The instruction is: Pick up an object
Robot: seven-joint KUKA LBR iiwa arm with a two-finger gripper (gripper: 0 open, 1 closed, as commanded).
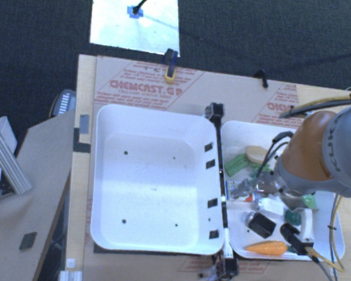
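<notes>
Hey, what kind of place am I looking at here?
Most likely a robotics lab's bin-picking bench: a grey robot arm reaches over two white bins on a protective sheet, and the right bin holds small test items like a toy carrot.

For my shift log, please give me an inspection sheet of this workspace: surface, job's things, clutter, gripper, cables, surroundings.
Surface: bench with printed board under two white bins.
Job's things: right bin holds an orange carrot, black block, green piece, tan disc and other small items. Left bin shows bare floor.
Clutter: yellow clamp on the bench's far edge.
Gripper: gripper low over the right bin; fingers unclear.
Cables: black cable over the arm; yellow cable along the right bin.
Surroundings: dark carpet, pale floor sheet.
</notes>
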